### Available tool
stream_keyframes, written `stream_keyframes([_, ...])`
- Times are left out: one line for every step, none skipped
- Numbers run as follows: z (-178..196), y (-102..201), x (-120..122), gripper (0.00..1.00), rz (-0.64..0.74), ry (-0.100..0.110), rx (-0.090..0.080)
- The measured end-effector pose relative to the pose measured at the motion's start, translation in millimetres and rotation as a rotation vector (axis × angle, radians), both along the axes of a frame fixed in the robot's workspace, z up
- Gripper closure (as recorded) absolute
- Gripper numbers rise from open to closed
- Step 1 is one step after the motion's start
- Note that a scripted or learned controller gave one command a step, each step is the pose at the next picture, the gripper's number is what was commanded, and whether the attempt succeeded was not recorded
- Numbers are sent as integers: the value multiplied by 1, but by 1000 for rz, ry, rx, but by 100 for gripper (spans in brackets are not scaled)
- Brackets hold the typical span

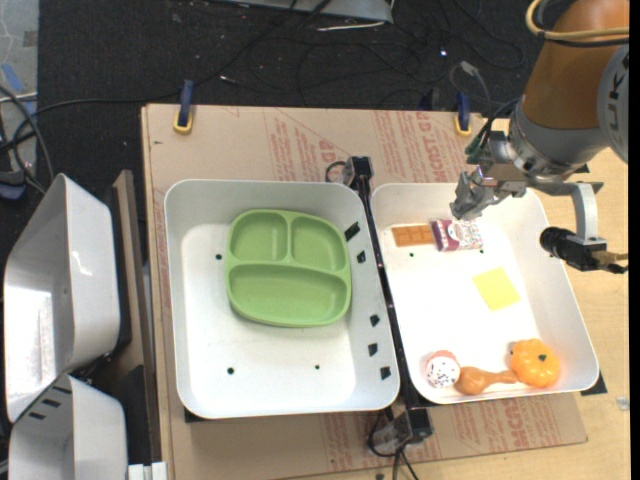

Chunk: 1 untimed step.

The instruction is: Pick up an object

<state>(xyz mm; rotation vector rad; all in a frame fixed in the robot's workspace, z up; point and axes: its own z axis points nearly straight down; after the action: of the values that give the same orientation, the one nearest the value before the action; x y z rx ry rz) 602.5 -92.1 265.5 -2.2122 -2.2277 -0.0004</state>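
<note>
A camera looks down at a slant on a brown board [300, 148] that carries 2 shallow white bins side by side. The left bin [200, 368] holds 1 green divided plate [289, 268] with 3 compartments, lying flat a little toward 12 o'clock of the bin's centre.

The right bin [560, 308] holds several small things. Near its 12 o'clock edge lies a small packet [456, 235] printed in white and purple, and touching it at its 9 o'clock side is a flat orange-brown rectangle [408, 235]. A yellow square [497, 289] lies flat near the bin's centre, well apart from the packet, toward 5 o'clock from it. Along the 6 o'clock edge sit a white speckled ball [441, 371], an orange gourd-shaped toy [483, 378] just beside it, and an orange pumpkin-shaped toy [534, 362] at the 5 o'clock corner.

The grey arm with its orange band [575, 68] reaches in from 2 o'clock. Its gripper [466, 206] points down over the bin's 12 o'clock edge, its tip just above the packet. How far the pincer is parted cannot be told from this angle, and nothing can be seen held in it.

2 clamps, 1 with a yellow grip [184, 108] and 1 at [462, 113], pin the board at its far edge.
</note>
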Motion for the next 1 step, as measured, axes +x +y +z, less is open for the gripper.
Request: stream_keyframes([-19, 47, -27, 100, 0, 3, 0])
